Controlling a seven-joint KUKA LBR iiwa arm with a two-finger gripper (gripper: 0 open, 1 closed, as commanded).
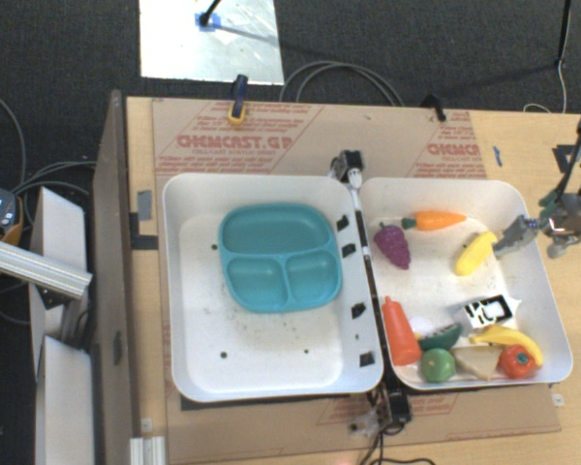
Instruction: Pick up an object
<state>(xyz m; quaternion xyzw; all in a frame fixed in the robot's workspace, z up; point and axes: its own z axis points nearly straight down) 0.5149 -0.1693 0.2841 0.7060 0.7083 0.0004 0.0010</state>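
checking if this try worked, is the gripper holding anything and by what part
Nothing is held. The gripper sits at the right bin's edge, beside the yellow corn, with no object between its fingers.

I work in a robotics lab. My desk (271,129) is a printed cardboard sheet held by clamps (237,100), bearing two white bins (198,260). Loose cables (320,71) trail over dark carpet (58,37) at the far side, and aluminium framing (34,269) stands on the left.
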